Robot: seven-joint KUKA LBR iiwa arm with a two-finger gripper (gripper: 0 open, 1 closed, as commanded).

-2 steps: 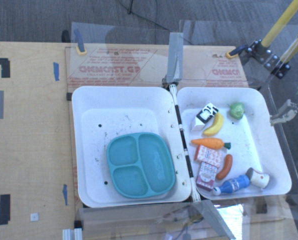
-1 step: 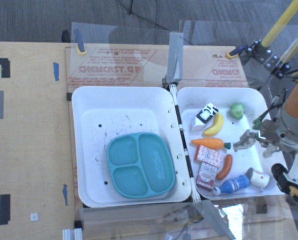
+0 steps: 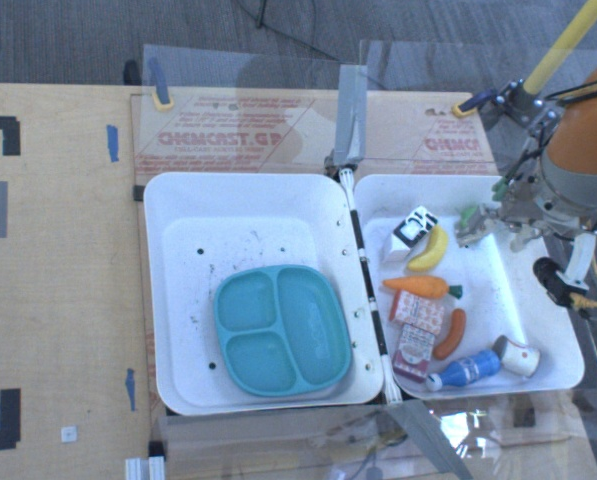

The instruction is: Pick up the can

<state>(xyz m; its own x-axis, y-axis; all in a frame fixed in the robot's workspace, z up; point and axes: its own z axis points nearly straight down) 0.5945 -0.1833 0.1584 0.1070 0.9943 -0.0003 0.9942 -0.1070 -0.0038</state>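
Fingers (image 3: 475, 229) appear to stand apart, pale prongs pointing down over the far right part of the right bin (image 3: 570, 368), with nothing seen between them. The gripper (image 3: 493, 234) hangs from the grey arm (image 3: 568, 183), whose orange band shows at the right edge of the view. A small green item (image 3: 468, 214) lies just beside the fingers; what it is cannot be told.

Task object: the can (image 3: 413, 353), red and white, lies on its side near the front left corner of the right bin, close to the dividing wall. It is well apart from the gripper. A red-and-white packet (image 3: 419, 312) touches its far end. A blue bottle (image 3: 467, 370) lies just to its right, and a white cylinder (image 3: 519, 357) sits at that bottle's far tip.

Other contents of the right bin: an orange carrot (image 3: 416, 287), a yellow banana (image 3: 430, 250), a black-and-white carton (image 3: 414, 226) and a reddish sausage (image 3: 450, 333).

Left bin (image 3: 168, 268): a teal divided plate (image 3: 280, 330) lies flat toward the front right.

Both bins rest on the surface (image 3: 58, 268).
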